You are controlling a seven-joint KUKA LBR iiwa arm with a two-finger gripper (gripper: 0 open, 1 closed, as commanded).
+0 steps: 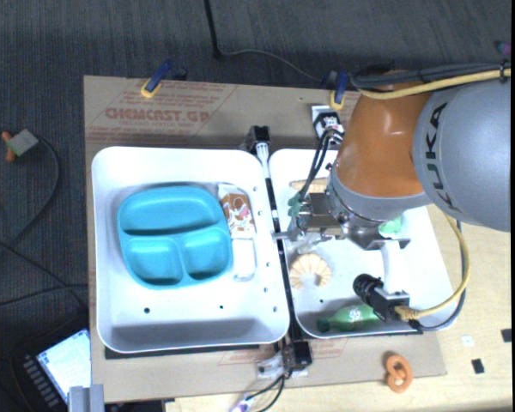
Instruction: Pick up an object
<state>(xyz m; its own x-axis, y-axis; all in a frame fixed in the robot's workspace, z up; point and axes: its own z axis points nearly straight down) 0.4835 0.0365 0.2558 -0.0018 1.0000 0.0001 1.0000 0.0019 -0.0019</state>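
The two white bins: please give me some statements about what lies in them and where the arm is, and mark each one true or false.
1. The blue divided tray lies in the left bin. True.
2. The green bottle lies in the left bin. False: it lies in the right bin, near its front edge.
3. The arm reaches over the right bin. True.
4. The orange ring lies inside the right bin. False: it lies outside, on the board.
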